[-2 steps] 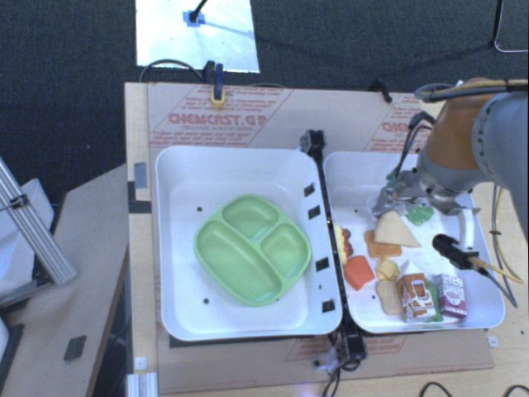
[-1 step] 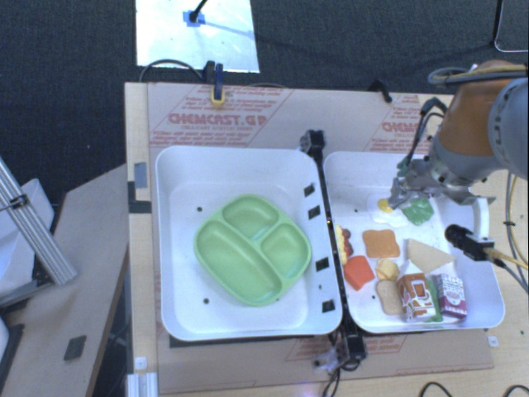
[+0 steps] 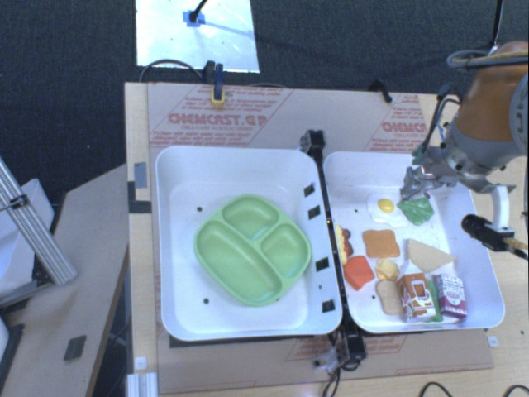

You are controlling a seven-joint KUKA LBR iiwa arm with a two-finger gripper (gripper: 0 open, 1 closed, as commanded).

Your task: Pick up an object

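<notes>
Reaching in over the right bin (image 3: 488, 263), the gripper (image 3: 416, 190) hangs at its far side, just above a green leafy toy (image 3: 417, 211); whether it is apart or together cannot be told. A fried egg (image 3: 383, 208) lies just beside the leaf toward the bin's left wall. Nearer the front sit a toast slice (image 3: 381, 243), a red piece (image 3: 358, 272), a pale wedge (image 3: 428, 256) and 2 packets (image 3: 432, 296). The left bin (image 3: 178, 180) carries a green 3-compartment plate (image 3: 252, 249) at its middle.
</notes>
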